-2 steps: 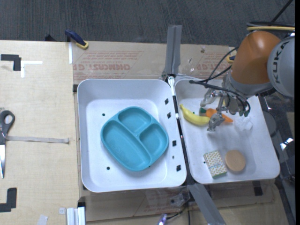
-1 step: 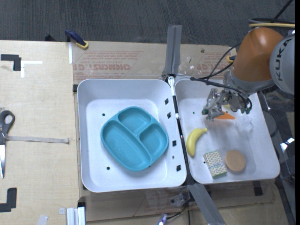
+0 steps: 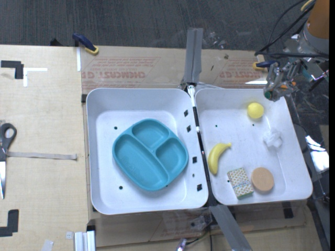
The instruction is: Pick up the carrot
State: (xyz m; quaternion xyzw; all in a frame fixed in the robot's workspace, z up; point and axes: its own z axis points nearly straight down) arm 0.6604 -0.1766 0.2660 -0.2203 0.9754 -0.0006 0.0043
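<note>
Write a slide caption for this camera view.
Claw above right bin's far corner; banana, lemon inside; blue plate left.

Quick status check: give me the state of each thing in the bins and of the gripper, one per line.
Gripper: over the right bin's far right corner, nothing seen held.
Blue plate: flat in left bin, nothing on it.
Banana: lying in right bin.
Yellow ball: resting, untouched.
Sponge: flat.
Tan disc: flat.

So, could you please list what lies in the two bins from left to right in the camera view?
Blue divided plate → banana → small patterned box → yellow ball → round tan disc → white crumpled item.
</note>
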